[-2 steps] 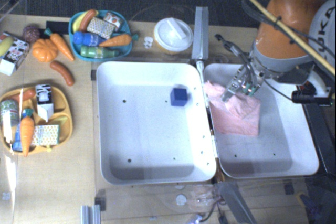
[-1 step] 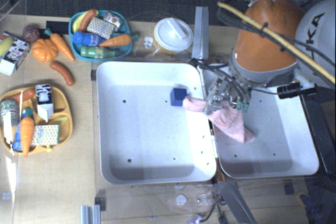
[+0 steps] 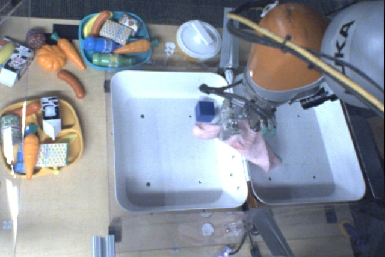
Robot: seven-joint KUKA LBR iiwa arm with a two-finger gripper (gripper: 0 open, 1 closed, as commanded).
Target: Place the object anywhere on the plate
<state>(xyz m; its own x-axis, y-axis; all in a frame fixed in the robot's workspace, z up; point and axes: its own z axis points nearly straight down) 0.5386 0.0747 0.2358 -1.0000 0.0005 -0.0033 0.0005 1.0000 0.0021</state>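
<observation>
A pink cloth (image 3: 255, 150) lies crumpled across the ridge where the two white bins meet, one corner reaching into the left bin (image 3: 150, 159) and the rest sagging into the right bin (image 3: 325, 177). My gripper (image 3: 240, 120) hangs right over the cloth's upper part, under the orange wrist band (image 3: 286, 48). Whether it grips the cloth is hidden by the gripper body. A small blue cube (image 3: 205, 109) sits in the left bin just left of the gripper. A round white dish (image 3: 198, 39) stands behind the bins.
On the bench to the left are a blue bowl of toy food (image 3: 114, 42), a yellow tray of toy food (image 3: 42, 138), and loose toy vegetables (image 3: 60, 60). A yellow cable (image 3: 289, 42) crosses the arm.
</observation>
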